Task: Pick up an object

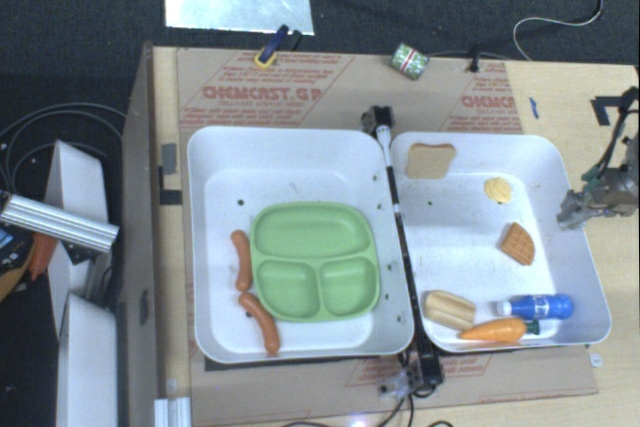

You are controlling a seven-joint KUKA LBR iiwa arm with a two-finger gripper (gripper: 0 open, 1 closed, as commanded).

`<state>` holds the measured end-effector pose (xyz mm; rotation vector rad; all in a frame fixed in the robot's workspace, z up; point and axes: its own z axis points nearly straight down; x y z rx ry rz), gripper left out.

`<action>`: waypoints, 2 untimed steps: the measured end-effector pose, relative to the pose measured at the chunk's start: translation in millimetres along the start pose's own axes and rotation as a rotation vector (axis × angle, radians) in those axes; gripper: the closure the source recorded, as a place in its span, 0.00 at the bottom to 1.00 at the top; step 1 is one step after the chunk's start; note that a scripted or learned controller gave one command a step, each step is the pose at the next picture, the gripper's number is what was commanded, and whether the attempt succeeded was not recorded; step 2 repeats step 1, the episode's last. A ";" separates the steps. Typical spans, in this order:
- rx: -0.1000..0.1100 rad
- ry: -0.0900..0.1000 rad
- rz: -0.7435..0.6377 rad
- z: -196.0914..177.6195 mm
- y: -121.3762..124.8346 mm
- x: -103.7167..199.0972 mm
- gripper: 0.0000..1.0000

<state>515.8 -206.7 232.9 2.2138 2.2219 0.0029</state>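
Gripper (590, 200) at right bin's (560, 155) outer edge, grip state indiscernible; nearest target, waffle (517, 243), lies just inward and slightly nearer the camera.

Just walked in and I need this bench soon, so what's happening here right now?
A grey robot arm is set to pick up an object, but nothing is being handled yet. Its claw sits at the right edge of the right bin, apart from the items. That bin holds a bread slice, a waffle, a bun, a carrot and a blue bottle. The left bin holds a green divided plate and two sausages.
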 end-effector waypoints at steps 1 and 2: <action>0.005 0.002 0.002 79.3 -28.6 0.6 1.00; 0.005 0.002 0.002 79.3 -28.6 0.6 1.00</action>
